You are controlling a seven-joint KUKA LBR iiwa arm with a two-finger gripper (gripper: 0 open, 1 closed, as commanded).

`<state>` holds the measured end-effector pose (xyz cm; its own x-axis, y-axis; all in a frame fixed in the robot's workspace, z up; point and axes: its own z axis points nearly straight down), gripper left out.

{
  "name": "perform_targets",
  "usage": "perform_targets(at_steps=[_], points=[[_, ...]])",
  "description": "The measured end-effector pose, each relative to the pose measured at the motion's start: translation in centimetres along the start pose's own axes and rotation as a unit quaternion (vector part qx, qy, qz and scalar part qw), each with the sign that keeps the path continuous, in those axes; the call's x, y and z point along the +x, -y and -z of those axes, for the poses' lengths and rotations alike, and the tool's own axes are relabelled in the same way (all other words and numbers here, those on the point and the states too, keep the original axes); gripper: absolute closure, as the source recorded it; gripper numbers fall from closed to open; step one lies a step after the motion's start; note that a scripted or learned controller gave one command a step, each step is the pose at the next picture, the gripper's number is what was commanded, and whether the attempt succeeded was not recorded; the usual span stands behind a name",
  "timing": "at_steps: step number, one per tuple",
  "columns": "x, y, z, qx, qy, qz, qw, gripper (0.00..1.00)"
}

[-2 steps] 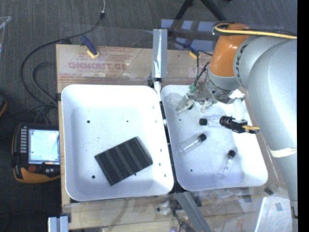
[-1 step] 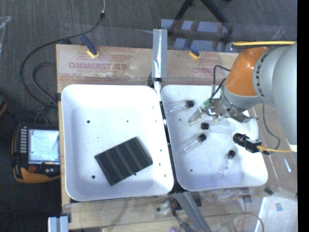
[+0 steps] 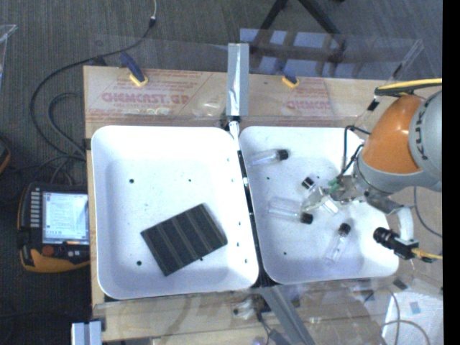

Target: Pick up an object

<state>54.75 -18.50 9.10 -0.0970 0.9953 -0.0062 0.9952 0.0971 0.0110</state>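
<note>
Where gripper (image 3: 329,195) hovers, vials (image 3: 296,211) just beside

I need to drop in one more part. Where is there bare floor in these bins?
The left bin is bare above and left of the dark ribbed pad. The right bin is crowded: clear vials lie scattered mid-floor by the gripper; its lower left corner is free.

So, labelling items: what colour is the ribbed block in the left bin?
Black, ribbed block, camera view.
</note>
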Motion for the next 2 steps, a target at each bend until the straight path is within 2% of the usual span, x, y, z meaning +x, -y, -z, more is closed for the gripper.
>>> perform_targets(at_steps=[1,2], points=[[-1.3,-1.5,-0.1,-0.001,-0.002,0.013,0.9999,0.0],[-1.2,-1.8,1.1,-0.004,-0.002,0.013,0.9999,1.0]])
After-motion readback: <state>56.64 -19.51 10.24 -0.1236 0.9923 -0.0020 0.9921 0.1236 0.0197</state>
